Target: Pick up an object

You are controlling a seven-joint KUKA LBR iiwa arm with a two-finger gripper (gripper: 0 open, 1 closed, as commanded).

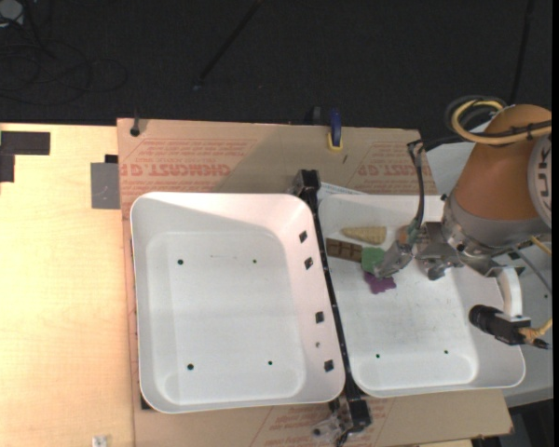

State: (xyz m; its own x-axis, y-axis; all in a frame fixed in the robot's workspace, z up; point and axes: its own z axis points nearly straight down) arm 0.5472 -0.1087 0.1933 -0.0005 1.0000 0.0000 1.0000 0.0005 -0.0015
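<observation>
My gripper (398,257) reaches into the right bin (419,352) from the right, low over its upper middle. Just left of the fingertips lies a small green piece (372,258), with a purple piece (382,283) right below it. A tan wedge (364,235) lies above them near the bin's far wall, and a brown bar (344,249) sits left of the green piece, next to the divider. The fingertips are close to the green and purple pieces, and I cannot make out whether either is between them.
The left bin (224,380) stands beside the right one, with black clips (319,317) along the shared rim. The arm's orange band (503,170) and grey wrist (475,240) overhang the right bin's right side. Cardboard (224,156) lies under both bins.
</observation>
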